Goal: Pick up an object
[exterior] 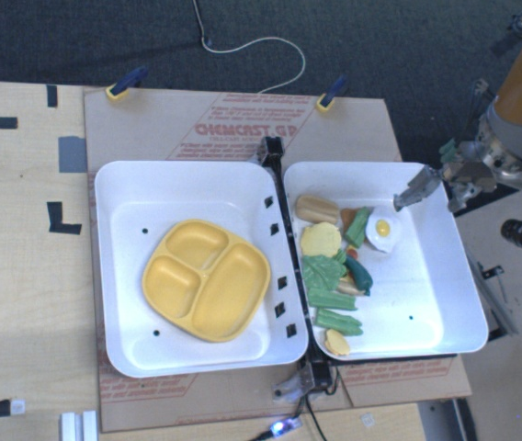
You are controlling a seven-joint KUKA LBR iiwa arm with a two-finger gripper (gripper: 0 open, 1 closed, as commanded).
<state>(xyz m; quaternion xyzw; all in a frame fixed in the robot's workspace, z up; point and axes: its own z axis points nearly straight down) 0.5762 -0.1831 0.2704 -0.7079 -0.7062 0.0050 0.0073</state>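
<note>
the gripper [419, 189] hovers over the right bin's [445, 274] upper edge, how far open i cannot tell, carrying nothing, seemingly positioned to descend toward the fried egg [381, 232] beside it.

My bench [22, 274] had a light wooden top with some black and grey marks on its left part. A brown cardboard sheet [243, 122] with red printing lay flat on it, and two clamps with yellow and blue handles, one [125, 83] at the left far corner and one [331, 90] near the right far corner, held its far edge. The left white bin [114, 274] and the right white bin [449, 274] stood side by side on this sheet, touching along their inner walls. A thin white cable [261, 49] lay looped beyond the cardboard on the dark carpet [77, 21].
</note>
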